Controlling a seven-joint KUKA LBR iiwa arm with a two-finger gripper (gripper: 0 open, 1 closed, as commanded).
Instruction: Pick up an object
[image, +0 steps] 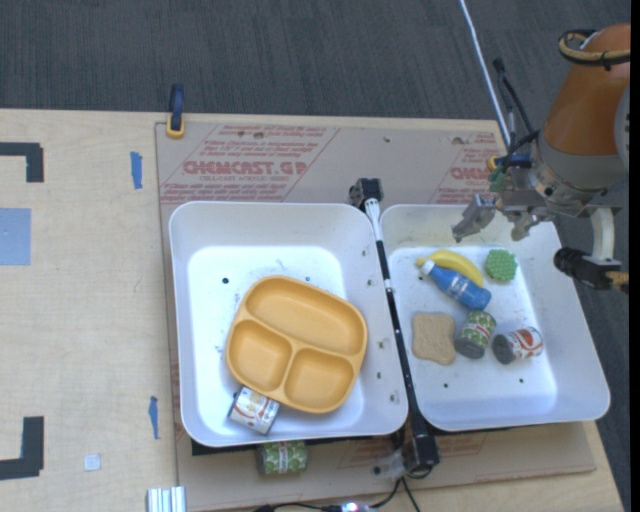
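My claw (492, 217) hangs spread, nothing pinched, above the far rim of the right bin (575, 400), poised over the cluster. Landmark: blue bottle (458, 286). Banana (452, 264) touches it on the far side, green ball (501, 265) just beside toward my arm, bread slice (433, 337) near its front, two cans (476, 334) (518, 345) past that. The ball sits loosest, so probably my easiest pick.
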